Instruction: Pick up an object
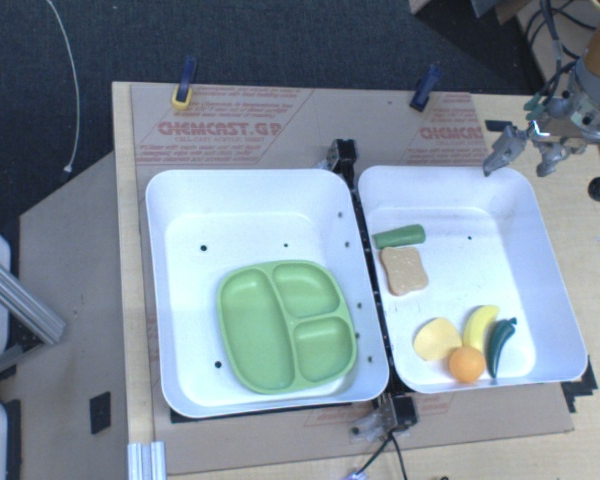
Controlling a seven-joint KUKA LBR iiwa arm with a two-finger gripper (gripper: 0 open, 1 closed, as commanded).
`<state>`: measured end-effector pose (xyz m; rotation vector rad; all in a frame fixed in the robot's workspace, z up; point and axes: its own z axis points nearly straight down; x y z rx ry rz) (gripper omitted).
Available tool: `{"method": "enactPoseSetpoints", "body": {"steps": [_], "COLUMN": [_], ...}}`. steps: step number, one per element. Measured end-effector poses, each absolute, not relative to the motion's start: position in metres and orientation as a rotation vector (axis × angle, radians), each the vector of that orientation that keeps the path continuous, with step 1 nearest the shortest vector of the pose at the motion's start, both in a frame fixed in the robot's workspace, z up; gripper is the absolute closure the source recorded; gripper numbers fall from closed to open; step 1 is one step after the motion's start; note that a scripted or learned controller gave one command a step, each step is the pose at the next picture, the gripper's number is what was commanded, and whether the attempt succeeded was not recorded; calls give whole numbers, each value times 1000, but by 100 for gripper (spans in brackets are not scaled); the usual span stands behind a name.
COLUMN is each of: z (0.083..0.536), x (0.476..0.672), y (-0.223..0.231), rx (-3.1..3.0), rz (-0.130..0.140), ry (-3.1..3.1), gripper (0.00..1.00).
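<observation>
The right bin point(540, 238) holds a green cucumber-like stick point(399, 236), a tan slice of bread point(405, 270), a pale yellow piece point(436, 339), a yellow banana point(479, 326), an orange ball point(467, 364) and a dark green pepper point(500, 344). My gripper point(528, 154) hangs over the bin's far right corner, well away from every object. Its two fingers are spread apart with nothing between them.
The left bin point(180, 218) holds a green divided plate point(285, 324). A black clamp point(342, 154) sits between the bins at the back. Blue and yellow clips point(184, 82) pin the cardboard sheet under the bins.
</observation>
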<state>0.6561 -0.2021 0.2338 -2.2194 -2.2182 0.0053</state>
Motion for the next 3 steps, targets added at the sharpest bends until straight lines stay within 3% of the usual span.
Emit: {"method": "enactPoseSetpoints", "body": {"steps": [2, 3], "z": [138, 153], "x": [664, 666], "y": [-206, -206], "rx": [-2219, -2222], "rz": [6, 0], "ry": [-2218, -2226], "gripper": [0, 100]}}
